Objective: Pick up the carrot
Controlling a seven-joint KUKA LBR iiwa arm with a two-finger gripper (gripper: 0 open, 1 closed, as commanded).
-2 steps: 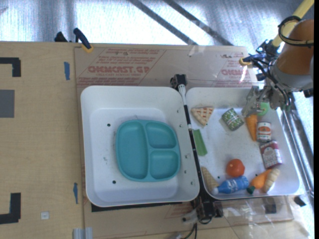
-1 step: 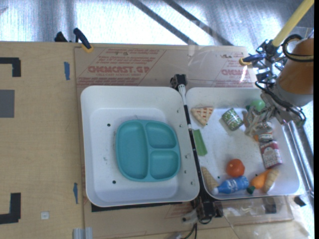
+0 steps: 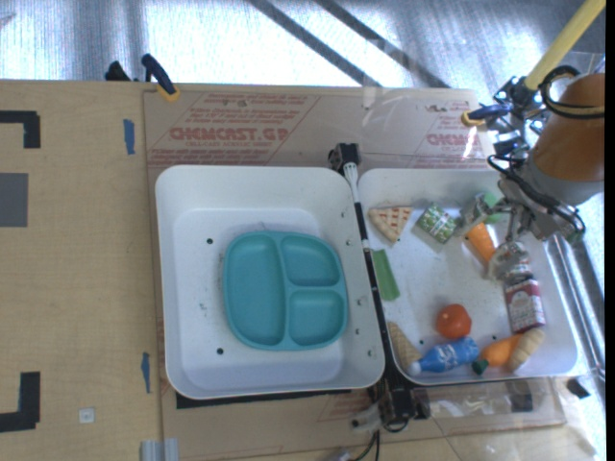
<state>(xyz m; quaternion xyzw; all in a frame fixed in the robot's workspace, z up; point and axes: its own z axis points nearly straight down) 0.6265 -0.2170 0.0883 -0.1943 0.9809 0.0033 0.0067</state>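
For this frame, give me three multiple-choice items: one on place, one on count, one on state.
1. Where does the carrot lie?
A. right bin
B. left bin
C. on the cardboard

2. How many compartments has the teal tray?
A. two
B. three
C. five

3. How does the ketchup bottle rest?
A. upright
B. lying on its side
C. on the tray

Answers:
1 A: the carrot sits at the right bin's far end, beside the gripper.
2 B: one long and two smaller wells.
3 B: its label faces up on the bin floor.
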